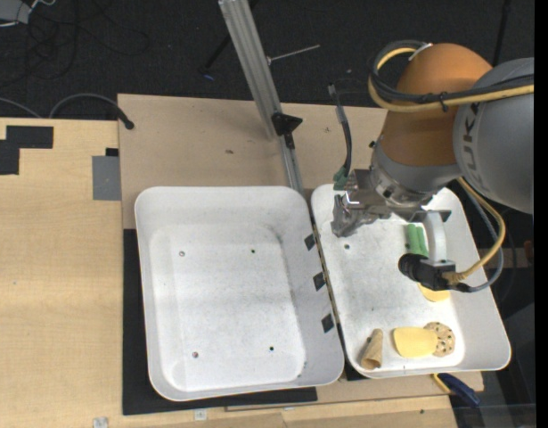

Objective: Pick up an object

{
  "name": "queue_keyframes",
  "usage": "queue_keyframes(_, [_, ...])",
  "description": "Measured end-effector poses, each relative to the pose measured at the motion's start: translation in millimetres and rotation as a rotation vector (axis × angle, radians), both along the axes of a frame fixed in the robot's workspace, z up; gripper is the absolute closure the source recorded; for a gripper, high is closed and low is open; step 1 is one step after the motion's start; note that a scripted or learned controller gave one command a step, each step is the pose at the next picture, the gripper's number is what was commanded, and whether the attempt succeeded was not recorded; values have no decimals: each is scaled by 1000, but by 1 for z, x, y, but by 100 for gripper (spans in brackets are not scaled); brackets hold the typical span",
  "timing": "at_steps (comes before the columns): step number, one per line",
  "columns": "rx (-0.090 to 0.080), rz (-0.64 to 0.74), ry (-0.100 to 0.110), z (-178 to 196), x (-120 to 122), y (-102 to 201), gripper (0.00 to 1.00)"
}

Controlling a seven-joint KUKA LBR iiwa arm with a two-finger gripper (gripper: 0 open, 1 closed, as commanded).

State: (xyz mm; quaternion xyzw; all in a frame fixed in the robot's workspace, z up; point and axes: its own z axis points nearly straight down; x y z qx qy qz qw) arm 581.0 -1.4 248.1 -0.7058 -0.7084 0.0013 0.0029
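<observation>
The approach step was underway: the gripper (347, 218) hung over the upper part of the right shallow white bin (487, 346), finger state indeterminable, and the next move required descending onto a chosen object.

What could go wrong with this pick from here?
1. The gripper sits over bare floor at the far left of the right bin, apart from any object, so a descent here likely grabs nothing.
2. The cone, yellow piece and cookie crowd the near edge, so a grab there may push them together.
</observation>
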Motion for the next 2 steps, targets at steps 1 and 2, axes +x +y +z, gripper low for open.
queue_keyframes(1, [0,0,0,5,-23,46,100])
queue_keyframes(2, [-1,0,2,-7,-53,88,100])
